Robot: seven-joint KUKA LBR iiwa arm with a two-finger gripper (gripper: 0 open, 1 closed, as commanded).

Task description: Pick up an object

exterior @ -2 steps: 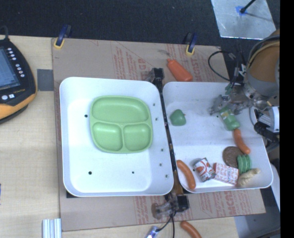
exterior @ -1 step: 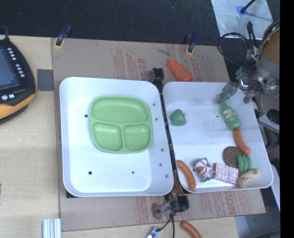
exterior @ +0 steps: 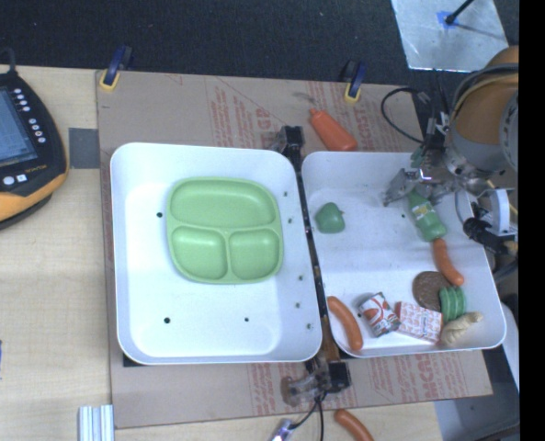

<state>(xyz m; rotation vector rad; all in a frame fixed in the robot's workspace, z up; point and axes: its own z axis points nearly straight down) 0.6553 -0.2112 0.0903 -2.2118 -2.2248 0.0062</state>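
Observation:
My gripper (exterior: 423, 187) hangs low over the far right part of the right bin (exterior: 373, 177), with its fingers spread open. A green bottle (exterior: 428, 220) lies in the bin right under and just in front of them; nothing is clamped between them. Also in the right bin are a small green pepper (exterior: 329, 217), an orange sausage (exterior: 448, 263), a brown disc (exterior: 427, 288), a green ribbed piece (exterior: 452, 301), a beige lump (exterior: 461, 329), a red-and-white packet (exterior: 419, 322), a crumpled wrapper (exterior: 377, 312) and an orange hotdog (exterior: 345, 324).
A green divided plate (exterior: 224, 229) lies in the left bin (exterior: 134, 329). An orange carrot (exterior: 332, 131) rests on the cardboard behind the bins and another orange piece (exterior: 355, 424) in front. A teach pendant (exterior: 5, 150) sits at the far left.

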